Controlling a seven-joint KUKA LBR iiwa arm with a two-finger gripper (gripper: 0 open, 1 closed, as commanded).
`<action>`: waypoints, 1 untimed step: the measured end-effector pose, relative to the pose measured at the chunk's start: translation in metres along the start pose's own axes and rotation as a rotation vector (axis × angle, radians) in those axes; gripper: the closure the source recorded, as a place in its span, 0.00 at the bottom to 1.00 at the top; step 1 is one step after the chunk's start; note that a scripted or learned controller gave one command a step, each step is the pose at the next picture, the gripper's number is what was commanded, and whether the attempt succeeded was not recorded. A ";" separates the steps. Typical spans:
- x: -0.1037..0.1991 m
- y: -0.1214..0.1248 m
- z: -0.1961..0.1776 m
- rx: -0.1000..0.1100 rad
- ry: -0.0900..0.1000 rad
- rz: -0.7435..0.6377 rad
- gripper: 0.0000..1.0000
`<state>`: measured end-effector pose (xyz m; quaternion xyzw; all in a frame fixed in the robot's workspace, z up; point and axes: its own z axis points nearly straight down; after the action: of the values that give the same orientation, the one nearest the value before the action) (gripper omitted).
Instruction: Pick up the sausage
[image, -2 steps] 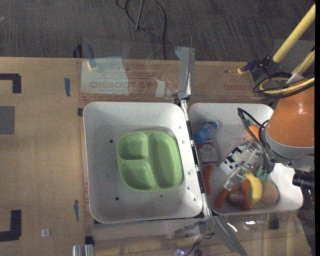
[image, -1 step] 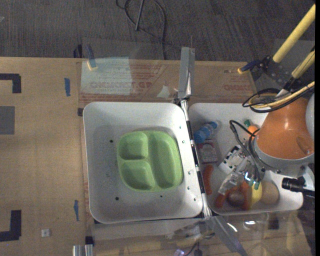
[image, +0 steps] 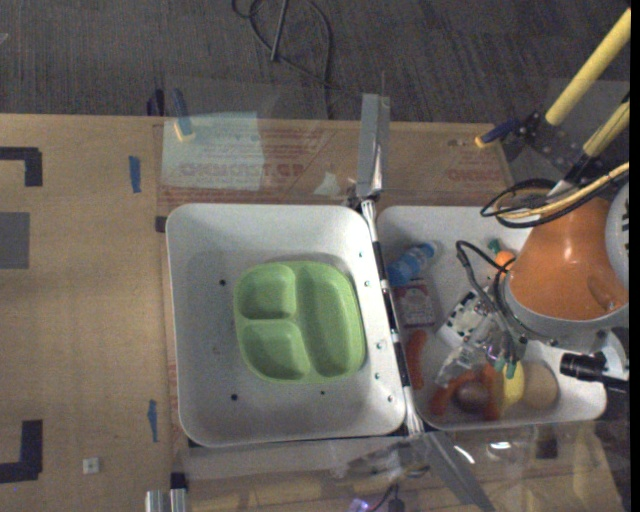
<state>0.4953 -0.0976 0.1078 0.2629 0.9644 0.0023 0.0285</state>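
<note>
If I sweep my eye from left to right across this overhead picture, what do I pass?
Blue tape strip → left white bin → green divided plate → sausage → gripper → orange band on the arm.

Clear sheet (image: 262, 152) behind the left bin (image: 200, 300): reddish printed lettering in a line or two, seemingly mirrored or upside down; not legible. Similar reddish print on the board (image: 465, 172) behind the right bin (image: 440, 225), too small to read. No other text, numbers or brands readable.
</note>
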 end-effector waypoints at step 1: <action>-0.011 0.002 -0.016 -0.011 -0.037 0.006 1.00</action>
<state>0.5047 -0.1013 0.1248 0.2655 0.9629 0.0029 0.0478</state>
